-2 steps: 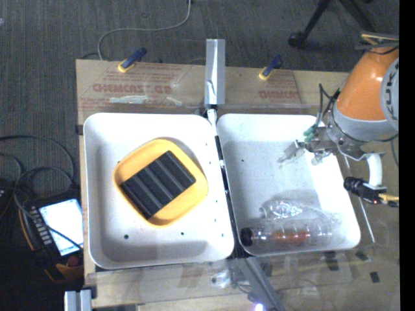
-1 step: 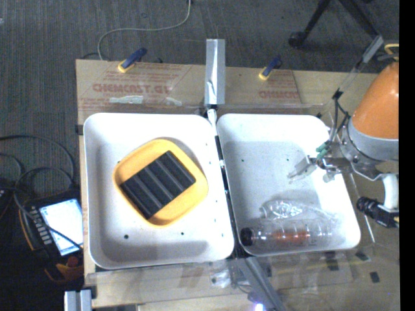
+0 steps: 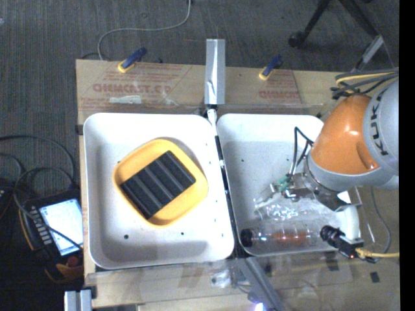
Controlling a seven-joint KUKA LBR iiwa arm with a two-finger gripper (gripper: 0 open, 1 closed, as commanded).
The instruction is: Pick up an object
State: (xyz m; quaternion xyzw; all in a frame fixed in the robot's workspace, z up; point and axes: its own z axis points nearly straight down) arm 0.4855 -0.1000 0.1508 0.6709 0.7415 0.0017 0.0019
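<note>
White plastic, two shallow bins side by side on cardboard-covered bench [image 3: 91, 86]. Left bin [image 3: 104, 238], well away from gripper across the divider: one yellow tray-like object [image 3: 162, 180], black ribbed insert on top, lying tilted near centre. Right bin [image 3: 259, 141], under the arm [image 3: 353, 141]: grey wrist with orange band low over near right part. Gripper [image 3: 301, 190] down in this bin, mostly hidden by wrist; finger state cannot tell. Just beside gripper, toward left bin: crumpled clear plastic wrapper [image 3: 275, 206], apparently touching. Below gripper, along near wall: clear bottle [image 3: 285, 236] lying on its side, dark cap toward divider, reddish contents. Small green item [image 3: 283, 185] next to gripper, unclear.
</note>
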